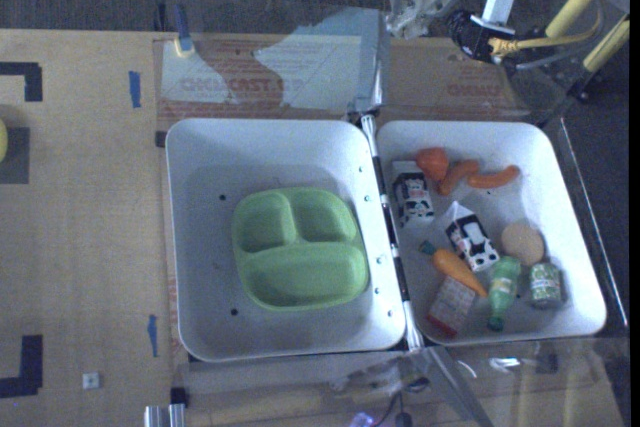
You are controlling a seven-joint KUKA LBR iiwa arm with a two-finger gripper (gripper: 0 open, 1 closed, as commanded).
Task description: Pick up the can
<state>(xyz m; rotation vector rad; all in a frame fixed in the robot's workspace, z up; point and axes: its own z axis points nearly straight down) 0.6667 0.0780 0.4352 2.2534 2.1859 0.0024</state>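
Two white bins sit side by side on the wooden bench, and the gripper [412, 3] hangs beyond the right bin's [580, 215] far rim, touching nothing, its opening impossible to judge, while the green-labelled can [546, 284] stands well apart from it in the bin's near right corner.
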